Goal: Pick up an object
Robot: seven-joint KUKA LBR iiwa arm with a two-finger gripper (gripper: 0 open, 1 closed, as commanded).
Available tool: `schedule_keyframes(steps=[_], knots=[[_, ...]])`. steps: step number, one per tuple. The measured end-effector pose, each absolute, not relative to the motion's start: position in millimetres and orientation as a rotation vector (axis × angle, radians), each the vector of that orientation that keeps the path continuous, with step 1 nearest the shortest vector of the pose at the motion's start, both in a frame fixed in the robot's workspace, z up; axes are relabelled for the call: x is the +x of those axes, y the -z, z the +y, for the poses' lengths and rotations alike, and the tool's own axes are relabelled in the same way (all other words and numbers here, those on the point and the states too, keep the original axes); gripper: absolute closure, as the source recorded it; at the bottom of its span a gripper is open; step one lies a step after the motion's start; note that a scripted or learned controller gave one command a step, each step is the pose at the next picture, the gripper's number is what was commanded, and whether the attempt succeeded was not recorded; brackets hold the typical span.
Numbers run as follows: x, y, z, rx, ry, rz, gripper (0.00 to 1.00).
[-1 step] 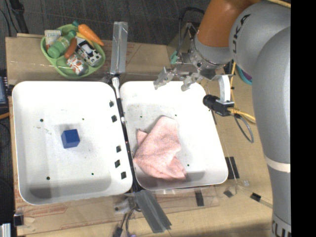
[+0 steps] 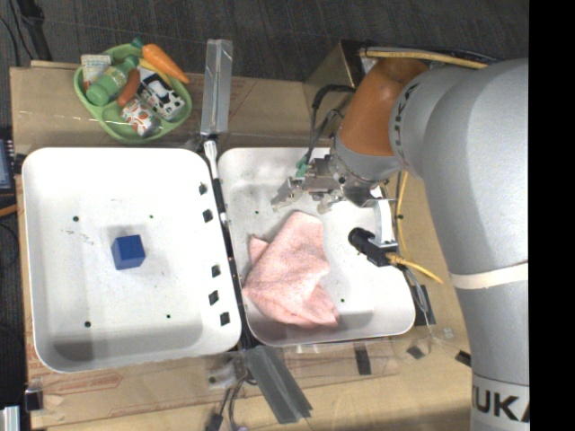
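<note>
Overhead, tool [image 2: 310, 187] just beside pink cloth [image 2: 289, 275] in the right bin [image 2: 382, 299].

**A robotics lab bench**

A grey industrial arm [image 2: 476, 151] reaches over a left bin [image 2: 81, 187] and a right bin [image 2: 244, 176] clamped to a plywood desk [image 2: 45, 97]. A green bowl [image 2: 106, 126] of toy food sits beside them, over dark carpet [image 2: 269, 7].

Pale letters reading "UKA" stand low on the grey arm [image 2: 499, 406], their start cut off. Nothing else is legible.
</note>
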State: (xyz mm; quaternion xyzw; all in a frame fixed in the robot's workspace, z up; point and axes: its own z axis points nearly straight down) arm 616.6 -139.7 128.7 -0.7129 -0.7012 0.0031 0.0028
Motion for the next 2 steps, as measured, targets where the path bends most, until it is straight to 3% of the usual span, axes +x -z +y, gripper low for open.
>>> schedule_keyframes(steps=[1, 2], knots=[[566.0, -91.7, -178.1, -2.270, -0.004, -2.167, 0.00], [621.9, -92.9, -191.3, -2.305, -0.001, -2.133, 0.00]])
